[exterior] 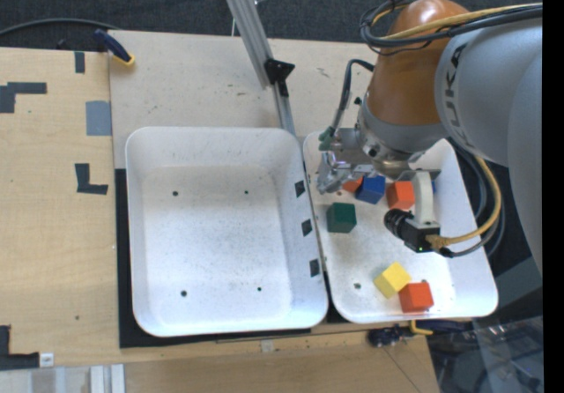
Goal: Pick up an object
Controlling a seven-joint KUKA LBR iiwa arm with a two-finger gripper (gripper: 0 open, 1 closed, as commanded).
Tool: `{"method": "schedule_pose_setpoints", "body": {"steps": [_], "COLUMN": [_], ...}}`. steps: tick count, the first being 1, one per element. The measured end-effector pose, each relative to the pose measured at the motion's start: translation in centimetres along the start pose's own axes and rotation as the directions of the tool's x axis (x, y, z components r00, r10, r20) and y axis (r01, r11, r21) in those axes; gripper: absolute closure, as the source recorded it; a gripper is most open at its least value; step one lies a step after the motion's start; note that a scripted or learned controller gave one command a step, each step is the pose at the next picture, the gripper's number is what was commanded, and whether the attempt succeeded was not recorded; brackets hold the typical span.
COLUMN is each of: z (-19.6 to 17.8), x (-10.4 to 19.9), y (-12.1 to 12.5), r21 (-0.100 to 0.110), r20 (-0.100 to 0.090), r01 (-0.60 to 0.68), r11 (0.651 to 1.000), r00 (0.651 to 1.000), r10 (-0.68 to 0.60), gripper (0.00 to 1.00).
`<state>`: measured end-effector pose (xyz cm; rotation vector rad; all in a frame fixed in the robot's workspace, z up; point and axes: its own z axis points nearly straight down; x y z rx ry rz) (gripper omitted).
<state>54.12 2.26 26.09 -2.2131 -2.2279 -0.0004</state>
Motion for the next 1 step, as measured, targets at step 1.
{"method": "schedule_pose_setpoints", "body": {"steps": [1], "z": [2.22], "x": [4.24], "y": [2.04], "r21": [0.002], "r20": [0.001], "r01": [-0.001], "r11": [1.0], "r00": [1.0], "r10": [0.001], "gripper": [1.0]}}
